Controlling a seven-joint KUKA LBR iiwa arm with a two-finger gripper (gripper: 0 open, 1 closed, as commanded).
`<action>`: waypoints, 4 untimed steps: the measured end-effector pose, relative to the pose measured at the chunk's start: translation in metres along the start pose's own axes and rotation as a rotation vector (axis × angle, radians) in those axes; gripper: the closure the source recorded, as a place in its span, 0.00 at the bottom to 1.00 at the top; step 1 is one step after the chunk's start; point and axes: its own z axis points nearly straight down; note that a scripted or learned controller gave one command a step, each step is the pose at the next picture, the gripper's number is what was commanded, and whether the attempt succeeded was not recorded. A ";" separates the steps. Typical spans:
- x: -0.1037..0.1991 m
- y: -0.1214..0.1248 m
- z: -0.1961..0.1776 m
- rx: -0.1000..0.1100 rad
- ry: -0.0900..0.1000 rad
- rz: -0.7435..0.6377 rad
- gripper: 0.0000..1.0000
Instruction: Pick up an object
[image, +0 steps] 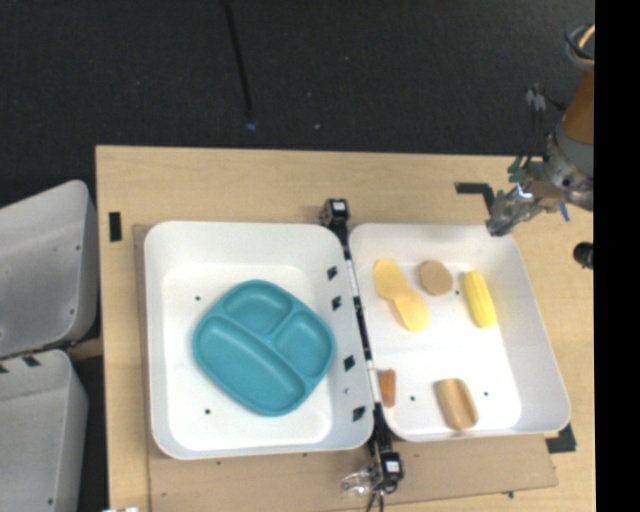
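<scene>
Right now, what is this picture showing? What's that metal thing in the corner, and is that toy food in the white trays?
You are looking down from a camera fixed above a wooden bench. The metal thing at the upper right is a robot arm; its gripper hangs over the back edge of the right bin. I can't tell whether it is open or shut, and nothing shows in it.

The left bin holds a blue divided plate. The right bin holds what looks like toy food: a yellow peanut-shaped piece, a round tan piece, a yellow corn cob, a tan bread roll and a small orange piece. The robot should pick one up.
</scene>
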 end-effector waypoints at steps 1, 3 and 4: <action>0.056 -0.025 -0.002 0.006 0.003 -0.003 1.00; 0.155 -0.055 0.005 0.008 0.003 -0.003 1.00; 0.203 -0.079 -0.006 0.007 0.004 -0.004 1.00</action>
